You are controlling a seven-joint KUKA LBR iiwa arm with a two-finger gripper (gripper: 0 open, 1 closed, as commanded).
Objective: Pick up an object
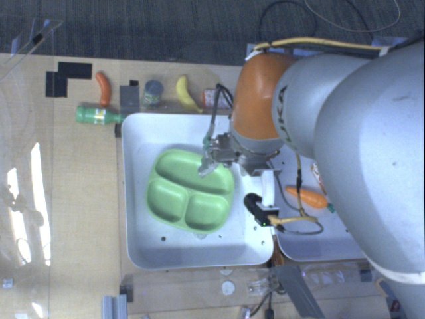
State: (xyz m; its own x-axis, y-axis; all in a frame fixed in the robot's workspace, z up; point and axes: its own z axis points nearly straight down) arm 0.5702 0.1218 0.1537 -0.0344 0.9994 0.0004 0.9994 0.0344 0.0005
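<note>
nearest the camera: wooden bench (66, 231), with some small fittings (264, 286) at its near edge below the bins, too blurred to name.

left bin (139, 248): holds one thing, a green divided plate (189, 195). it lies flat, about mid-bin and shifted toward the right wall. three compartments: two on the near side, one long one on the far side. white floor shows all round it.

gripper (208, 159): sits over the plate's far-right part, at the long compartment's right end, by the rim. can't tell from this angle if it touches the plate. can't tell if the claw is wide or narrow either, as it's small and blurred against the green. nothing is visibly held.

right bin (312, 248): mostly covered by the grey arm (352, 131), which comes in from the right. the orange band (255, 98) is above the wrist. one carrot (307, 197) shows in the bin, lying on its side just past the dividing wall with its green end to the right, well apart from the gripper.

beyond the left bin's far wall there's a row on the bench, left to right:
- green bottle (98, 115) on its side, cap end just beside the bin's far-left corner
- red sausage (102, 89), behind the bottle
- black l-shaped patch (66, 77), further left
- grey block (129, 96)
- small can (153, 93), upright
- banana (186, 93)
- small red-and-white item (211, 97), partly hidden by the wrist, can't name it

farthest: dark carpet (166, 12), with a thin cable (345, 15) looped on it.
</note>
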